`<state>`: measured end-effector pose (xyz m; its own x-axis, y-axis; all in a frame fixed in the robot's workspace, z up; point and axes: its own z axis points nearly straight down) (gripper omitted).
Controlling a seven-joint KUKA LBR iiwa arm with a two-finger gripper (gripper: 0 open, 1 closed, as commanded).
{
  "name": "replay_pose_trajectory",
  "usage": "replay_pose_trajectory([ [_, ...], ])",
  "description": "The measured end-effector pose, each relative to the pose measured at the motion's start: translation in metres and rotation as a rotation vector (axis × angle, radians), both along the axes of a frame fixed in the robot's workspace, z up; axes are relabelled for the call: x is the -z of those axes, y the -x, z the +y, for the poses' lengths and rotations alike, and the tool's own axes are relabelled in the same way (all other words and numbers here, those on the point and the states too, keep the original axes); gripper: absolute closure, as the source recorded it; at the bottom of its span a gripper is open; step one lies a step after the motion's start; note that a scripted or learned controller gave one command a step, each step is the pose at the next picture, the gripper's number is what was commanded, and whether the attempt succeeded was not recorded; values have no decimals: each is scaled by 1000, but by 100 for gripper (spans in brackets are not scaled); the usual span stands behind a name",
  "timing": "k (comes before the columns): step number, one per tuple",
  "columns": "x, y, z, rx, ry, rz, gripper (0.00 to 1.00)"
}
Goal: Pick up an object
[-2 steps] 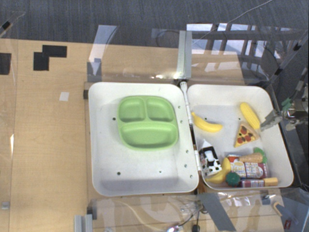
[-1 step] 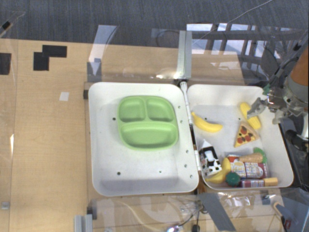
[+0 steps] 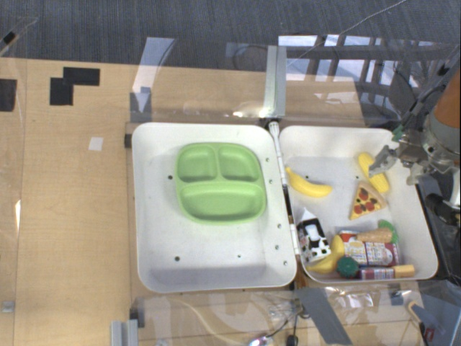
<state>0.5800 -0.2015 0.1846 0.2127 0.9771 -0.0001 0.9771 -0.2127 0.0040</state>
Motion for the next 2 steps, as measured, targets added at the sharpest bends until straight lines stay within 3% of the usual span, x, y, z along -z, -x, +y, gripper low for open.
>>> replay_pose_trajectory([
  [1, 95, -19, 3, -153, 3, -8, 0],
  [2, 75, -47, 35, -92, 0, -2, 0],
])
